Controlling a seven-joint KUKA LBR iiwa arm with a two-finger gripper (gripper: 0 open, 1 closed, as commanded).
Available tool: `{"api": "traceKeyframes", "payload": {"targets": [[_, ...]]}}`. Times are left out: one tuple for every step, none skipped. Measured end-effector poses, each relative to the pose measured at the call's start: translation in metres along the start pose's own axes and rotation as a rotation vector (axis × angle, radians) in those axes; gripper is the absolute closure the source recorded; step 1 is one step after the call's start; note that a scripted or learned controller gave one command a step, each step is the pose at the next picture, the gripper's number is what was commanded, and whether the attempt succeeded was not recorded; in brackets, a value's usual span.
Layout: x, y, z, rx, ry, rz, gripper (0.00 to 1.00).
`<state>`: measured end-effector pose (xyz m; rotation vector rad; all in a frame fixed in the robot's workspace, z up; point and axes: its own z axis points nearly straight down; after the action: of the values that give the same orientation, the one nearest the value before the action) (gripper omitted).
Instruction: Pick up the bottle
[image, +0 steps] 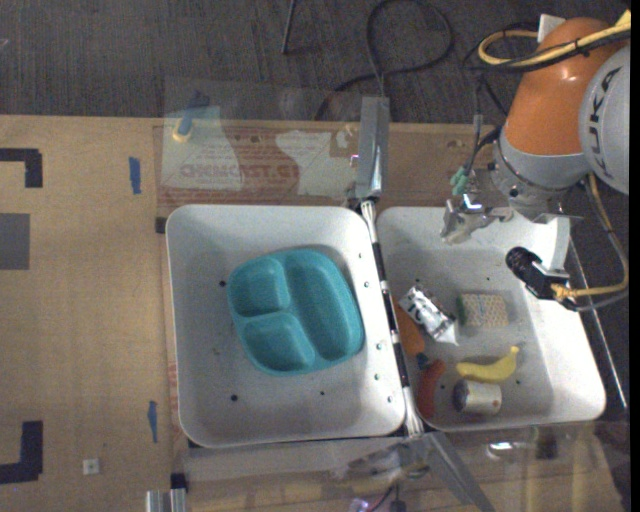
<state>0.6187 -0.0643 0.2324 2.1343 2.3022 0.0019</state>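
1. Fingers (449, 228): seemingly parted a little, grasping nothing, hovering over the far left corner of the right bin (575, 395), well apart from the clutter below.
2. Bottle (411, 335): judged to be the long orange-and-red thing lying flat against the right bin's left wall; hard to make out for certain.
3. Crowded on its open side by a crumpled white-and-black packet (430, 312); banana (490, 366) and metal can (477, 397) near its lower end, patterned sponge (485, 310) further right.
4. Pinned to the wall, so probably little room for one finger on that side; likely best approached along its length.
5. Risk: clipping the packet or the bin rim on descent.
6. Teal divided plate (295, 310) alone in the left bin (200, 240), out of the way on the desk (80, 300).
7. Task at its start, bottle not yet lifted.
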Motion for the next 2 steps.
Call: {"api": "traceKeyframes", "payload": {"targets": [[0.095, 0.003, -0.030, -0.001, 0.000, -0.009, 1.00], [0.162, -0.016, 0.006, 0.004, 0.001, -0.041, 1.00]]}}
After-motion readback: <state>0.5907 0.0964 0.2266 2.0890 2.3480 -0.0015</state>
